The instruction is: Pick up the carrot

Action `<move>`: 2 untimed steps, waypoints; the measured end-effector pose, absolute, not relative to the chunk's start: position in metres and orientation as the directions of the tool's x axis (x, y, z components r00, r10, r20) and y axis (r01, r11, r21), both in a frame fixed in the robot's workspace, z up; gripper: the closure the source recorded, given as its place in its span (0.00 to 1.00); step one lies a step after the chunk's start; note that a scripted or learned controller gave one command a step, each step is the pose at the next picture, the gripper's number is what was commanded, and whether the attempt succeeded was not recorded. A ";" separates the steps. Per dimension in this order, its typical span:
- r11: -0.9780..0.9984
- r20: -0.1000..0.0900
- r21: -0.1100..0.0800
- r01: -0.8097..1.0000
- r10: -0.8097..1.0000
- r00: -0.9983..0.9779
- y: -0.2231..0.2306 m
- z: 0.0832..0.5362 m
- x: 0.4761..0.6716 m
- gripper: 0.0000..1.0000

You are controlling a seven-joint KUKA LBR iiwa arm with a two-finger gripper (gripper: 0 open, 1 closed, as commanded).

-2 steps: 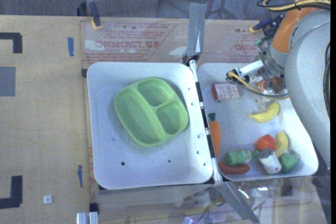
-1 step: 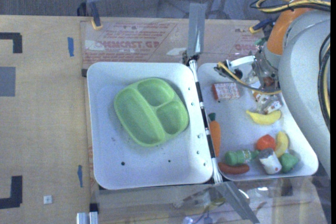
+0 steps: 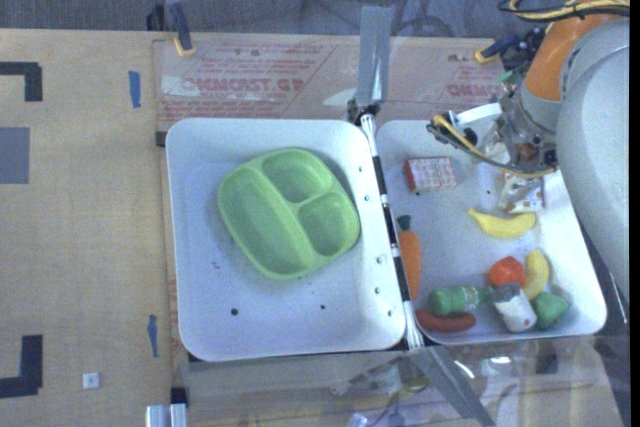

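Carrot (image 3: 410, 257) lay lengthwise in the right bin (image 3: 450, 140), pressed against that bin's left wall, its green top pointing to the far side and its orange tip toward the near side. It sat well apart from the gripper (image 3: 520, 187), which hung over the far right part of the same bin, above and just beyond a yellow banana (image 3: 503, 223). The fingers pointed down toward the bin floor and were blurred against the white, so how far apart they stood could not be told; nothing showed between them. The grey arm (image 3: 598, 125) with its orange band (image 3: 558, 65) came in from the right edge.

The right bin also held a small red and white box (image 3: 431, 174) near its far left side. Along its near edge lay a cluster of toy foods: a green bottle-like piece (image 3: 455, 298), a red sausage-like piece (image 3: 446, 321) just nearer than it, a red-orange piece (image 3: 506, 271), a white and grey item (image 3: 514, 309), a small yellow piece (image 3: 538, 271) and a green piece (image 3: 551, 309) at the right end.

The left bin (image 3: 200, 315), touching the right one along a shared edge, held one thing: a green divided plate (image 3: 288, 212) with three compartments, lying slightly far of centre. Both bins rested on a pale wooden table (image 3: 80, 235), with a sheet of printed cardboard (image 3: 260, 80) under their far side.
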State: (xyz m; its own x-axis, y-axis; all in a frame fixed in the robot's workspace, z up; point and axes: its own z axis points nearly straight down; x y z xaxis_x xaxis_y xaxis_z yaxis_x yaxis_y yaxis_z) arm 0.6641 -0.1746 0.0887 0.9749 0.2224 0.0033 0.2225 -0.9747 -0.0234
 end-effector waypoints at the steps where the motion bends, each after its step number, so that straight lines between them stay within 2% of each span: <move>1: -0.973 0.000 -0.018 0.229 0.229 0.974 -0.175 0.100 0.664 1.00; 2: -0.980 0.007 -0.001 0.201 0.201 0.980 -0.121 0.090 0.651 1.00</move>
